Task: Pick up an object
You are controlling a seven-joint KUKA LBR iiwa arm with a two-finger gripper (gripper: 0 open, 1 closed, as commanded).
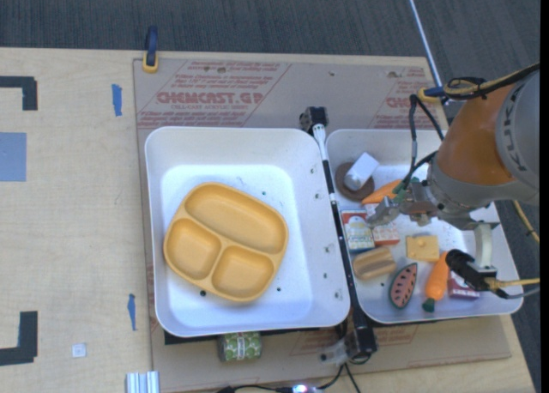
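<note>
On the pale wooden bench [69, 237], the right-hand white bin [506, 307] holds small toy foods. My gripper [388, 209], fingers apart, hovers by the plastic bread roll [374, 263] at six o'clock: light, stiff; pinch its narrow middle.

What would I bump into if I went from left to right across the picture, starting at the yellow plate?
Yellow plate → hot dog bun → watermelon slice → carrot, near the right bin's far side. The things under the gripper overlap too much to order.
</note>
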